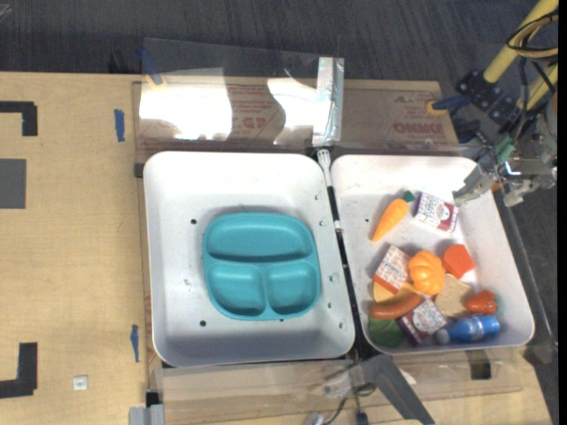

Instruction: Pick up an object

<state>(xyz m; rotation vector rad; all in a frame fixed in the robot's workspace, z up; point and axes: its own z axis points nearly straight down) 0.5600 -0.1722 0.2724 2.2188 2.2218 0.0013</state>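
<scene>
Arm cut off at your frame's right edge

You cannot tell how the gripper (478,182) fingers stand; just below them, the toy pile (430,295) overlaps itself, its green piece (383,330) mostly buried under the sausage (396,305).

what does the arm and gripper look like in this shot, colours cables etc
At the right edge, the gripper is a small grey metal piece with thin, pale jaws tapering to a point over the right bin. Behind it sits dark hardware with small green and orange spots. Black cables loop above it, along with a yellow cable or tube running diagonally toward the top corner, past a black bracket.
</scene>
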